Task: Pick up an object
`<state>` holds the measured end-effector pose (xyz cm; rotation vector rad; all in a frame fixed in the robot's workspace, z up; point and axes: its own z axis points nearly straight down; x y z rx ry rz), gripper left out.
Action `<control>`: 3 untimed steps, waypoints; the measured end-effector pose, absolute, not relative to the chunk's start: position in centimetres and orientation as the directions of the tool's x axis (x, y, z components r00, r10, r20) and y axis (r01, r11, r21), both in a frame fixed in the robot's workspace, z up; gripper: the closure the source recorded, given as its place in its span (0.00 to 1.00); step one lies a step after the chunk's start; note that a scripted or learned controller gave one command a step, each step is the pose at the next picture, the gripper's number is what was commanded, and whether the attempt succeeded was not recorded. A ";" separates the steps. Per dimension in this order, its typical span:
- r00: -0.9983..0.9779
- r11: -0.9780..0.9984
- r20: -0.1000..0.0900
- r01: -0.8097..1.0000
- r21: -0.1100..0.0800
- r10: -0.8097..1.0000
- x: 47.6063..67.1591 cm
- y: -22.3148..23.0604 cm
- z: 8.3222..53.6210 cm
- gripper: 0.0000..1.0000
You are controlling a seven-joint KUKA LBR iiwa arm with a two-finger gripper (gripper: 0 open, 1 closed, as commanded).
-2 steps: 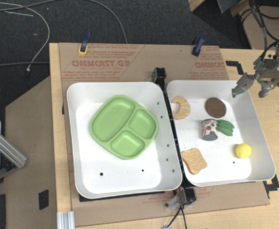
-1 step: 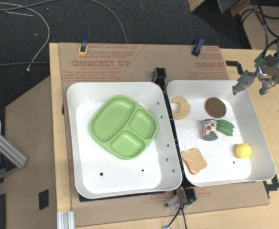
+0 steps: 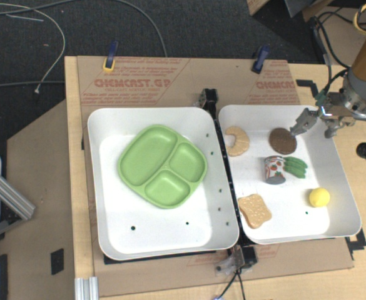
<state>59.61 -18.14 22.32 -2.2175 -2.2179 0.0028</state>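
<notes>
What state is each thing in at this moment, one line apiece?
hand: open, above the right bin's far edge, holding nothing.
green plate: flat in the left bin, nothing on it.
brown disc: lying flat, near the hand.
bagel half: lying flat in the right bin.
toast slice: lying flat.
can: on its side, against the green vegetable.
lemon: resting apart from the rest.

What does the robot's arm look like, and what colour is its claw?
The arm is grey metal with an orange band above the wrist. Dark cables loop beside it. At its tip sits a small claw with two thin grey metal fingers and a spot of teal at the base.
</notes>
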 end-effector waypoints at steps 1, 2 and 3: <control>0.000 0.000 0.003 1.000 -0.007 1.000 59.2 -18.3 16.0 0.00; 0.001 -0.001 0.005 1.000 0.005 1.000 58.6 -18.0 11.8 0.00; -0.001 0.001 0.001 1.000 0.002 1.000 58.5 -18.1 12.7 1.00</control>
